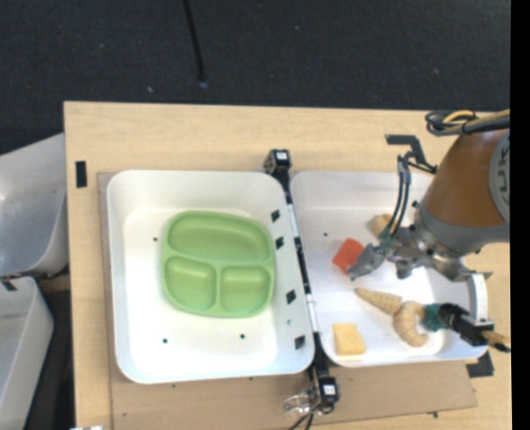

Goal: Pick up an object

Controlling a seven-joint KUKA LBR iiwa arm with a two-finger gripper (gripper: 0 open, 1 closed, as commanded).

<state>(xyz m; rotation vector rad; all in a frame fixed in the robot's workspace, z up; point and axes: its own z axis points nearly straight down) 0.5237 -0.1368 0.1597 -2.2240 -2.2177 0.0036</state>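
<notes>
Camera view, looking down at a slant: we see a pale wood-grain bench (202, 133) w/ two shallow white bins side by side, smooth plastic w/ rounded corners.

Left bin (122, 276): holds one thing, a light green plate (218, 262). It's matte, a rounded rectangle, divided into 3 compartments: one long across the top, two smaller below. It lies flat, approx. mid-bin.

Right bin (337, 195): holds several small objs.
- A red block (346, 255), angular, sits left of centre.
- A cream cone (379, 300), ridged and tapering to a point toward the left, lies on its side below the block.
- A tan curved piece (412, 322), lumpy like bread, touches the cone's wide end.
- A yellow block (348, 339), squarish w/ soft edges, sits near the front wall, apart from the cone.
- A pale rounded obj (382, 225) sits further back, partly hidden by the robot; we can't tell what it is.

The arm (462, 186), orange band over grey, comes in from the right over the right bin. Its gripper (372, 262), grey metal, sits just beside the red block's right edge. Wide or narrow, we can't tell, and we see nothing held in it. All the pickable objs lie on the bin floor.
</notes>
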